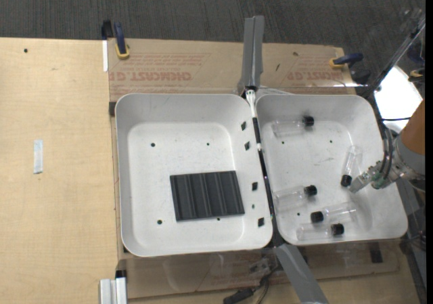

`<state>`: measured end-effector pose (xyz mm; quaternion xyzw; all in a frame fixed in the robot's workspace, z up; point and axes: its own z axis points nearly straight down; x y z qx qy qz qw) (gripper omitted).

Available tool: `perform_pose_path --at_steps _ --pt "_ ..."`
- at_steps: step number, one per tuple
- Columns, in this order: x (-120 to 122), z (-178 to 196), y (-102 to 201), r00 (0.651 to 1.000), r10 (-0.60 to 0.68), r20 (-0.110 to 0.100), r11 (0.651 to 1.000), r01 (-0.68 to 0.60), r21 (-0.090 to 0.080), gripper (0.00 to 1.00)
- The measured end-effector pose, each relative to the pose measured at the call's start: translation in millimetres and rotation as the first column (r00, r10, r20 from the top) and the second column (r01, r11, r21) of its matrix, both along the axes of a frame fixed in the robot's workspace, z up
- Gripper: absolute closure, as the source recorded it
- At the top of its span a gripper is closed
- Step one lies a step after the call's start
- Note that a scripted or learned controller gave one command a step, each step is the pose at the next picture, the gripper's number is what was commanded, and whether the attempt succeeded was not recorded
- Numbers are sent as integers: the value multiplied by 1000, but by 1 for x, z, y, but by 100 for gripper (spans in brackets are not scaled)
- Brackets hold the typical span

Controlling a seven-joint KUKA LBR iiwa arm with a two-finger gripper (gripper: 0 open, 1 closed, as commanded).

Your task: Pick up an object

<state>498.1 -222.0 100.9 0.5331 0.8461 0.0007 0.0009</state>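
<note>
Blue-handled clamps [116, 38] [345, 60] pin cardboard sheet [169, 66] at back; tan benchtop [47, 160] left.

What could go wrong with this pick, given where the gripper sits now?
The gripper sits low by the right white bin's right wall, so it may clip that wall. The clear plastic bottles with black caps lie packed together and may roll aside. They are see-through against white, so a pick could miss.
</note>
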Motion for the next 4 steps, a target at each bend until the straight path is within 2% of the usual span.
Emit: perform_pose_path --at_steps 1,2,3,4 --pt "29 87 52 999 47 -1 999 -47 -1 100" --pt "17 104 122 1000 2 0 1000 -2 -1 100" --pt "-10 171 97 966 -258 -2 966 258 -3 100" --pt "-20 129 111 974 -224 -5 974 224 -2 100"
